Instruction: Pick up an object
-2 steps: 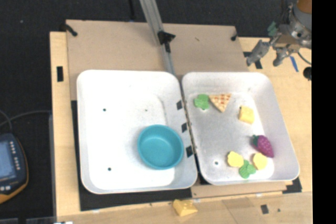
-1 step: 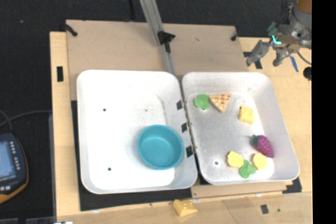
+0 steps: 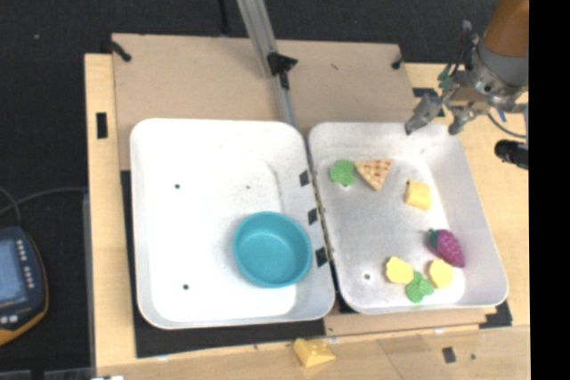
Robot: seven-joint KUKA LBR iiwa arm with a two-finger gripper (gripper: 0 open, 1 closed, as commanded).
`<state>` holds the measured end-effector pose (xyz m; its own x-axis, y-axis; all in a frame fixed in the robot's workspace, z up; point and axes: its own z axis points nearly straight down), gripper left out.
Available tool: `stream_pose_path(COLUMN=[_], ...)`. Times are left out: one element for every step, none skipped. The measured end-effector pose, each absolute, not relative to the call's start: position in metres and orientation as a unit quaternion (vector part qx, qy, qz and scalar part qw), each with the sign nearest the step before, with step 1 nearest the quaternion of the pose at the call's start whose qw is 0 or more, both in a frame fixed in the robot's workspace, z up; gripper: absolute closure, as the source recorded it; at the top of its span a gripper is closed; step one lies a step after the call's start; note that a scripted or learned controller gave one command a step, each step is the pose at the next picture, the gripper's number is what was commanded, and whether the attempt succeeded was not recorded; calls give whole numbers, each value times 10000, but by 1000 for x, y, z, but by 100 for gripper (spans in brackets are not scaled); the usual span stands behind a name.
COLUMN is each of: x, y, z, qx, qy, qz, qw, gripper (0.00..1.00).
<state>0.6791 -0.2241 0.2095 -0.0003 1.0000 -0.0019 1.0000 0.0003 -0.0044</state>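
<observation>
Currently, in the camera view, the gripper (image 3: 437,122) hangs over the upper right corner of the right bin (image 3: 472,191), and its two fingers (image 3: 417,122) stand apart with nothing between them. Inside this bin lie several small toy foods. A green piece (image 3: 342,173) is just beside a pizza slice (image 3: 375,173) near the upper left part. A yellow cube (image 3: 418,194) lies to the right of them. Lower, a purple grape bunch (image 3: 448,246) lies close to the right wall, and below it are two yellow pieces (image 3: 400,270) with a small green leaf piece (image 3: 417,289) between them. The left bin (image 3: 187,156) bears a blue bowl (image 3: 272,248), upright, near its lower right corner. A yellow cheese wedge (image 3: 313,352) lies on the bench (image 3: 205,76), below both bins.
</observation>
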Motion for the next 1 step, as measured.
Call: stream_pose_path(x=[672], y=[-225], z=[165], qx=[-7072], qy=[-7070], qz=[21], qw=[3], gripper=[0])
